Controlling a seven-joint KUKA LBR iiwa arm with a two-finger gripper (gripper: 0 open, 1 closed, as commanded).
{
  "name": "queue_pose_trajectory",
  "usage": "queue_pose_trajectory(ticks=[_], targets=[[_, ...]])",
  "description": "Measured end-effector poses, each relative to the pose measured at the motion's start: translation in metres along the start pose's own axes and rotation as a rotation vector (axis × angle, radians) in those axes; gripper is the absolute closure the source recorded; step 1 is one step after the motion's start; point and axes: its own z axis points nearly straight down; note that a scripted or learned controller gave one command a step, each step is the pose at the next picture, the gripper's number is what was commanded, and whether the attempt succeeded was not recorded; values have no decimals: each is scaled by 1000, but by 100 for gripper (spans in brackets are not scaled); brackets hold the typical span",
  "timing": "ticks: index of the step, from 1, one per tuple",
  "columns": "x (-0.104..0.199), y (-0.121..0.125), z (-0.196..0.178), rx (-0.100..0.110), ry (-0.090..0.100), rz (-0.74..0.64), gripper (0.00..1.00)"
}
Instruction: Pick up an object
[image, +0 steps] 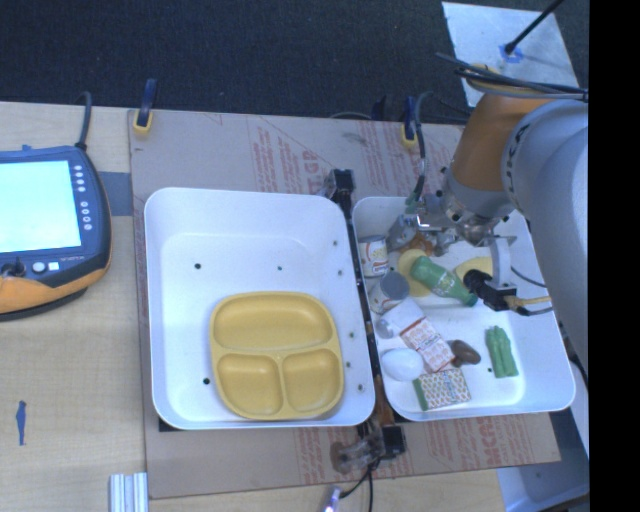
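I see the green bottle (441, 279) lying on its side in the right bin (540, 385), just below the gripper (432, 222); I cannot tell how its jaws stand. I judge the bottle light, stiff and slick, best pinched across its middle. Packets (428, 344), a white lid (399, 364) and a green block (500, 352) crowd nearby.

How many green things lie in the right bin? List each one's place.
2: a green bottle lying below the gripper, and a green block near the right wall. The arm may hide more.
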Motion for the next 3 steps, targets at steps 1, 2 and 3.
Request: queue_pose_trajectory(ticks=[1, 2, 3], targets=[[-12, -114, 1, 4, -1, -1, 0], [12, -56, 1, 2, -1, -3, 0], [-2, -10, 3, 26, 3, -4, 0]])
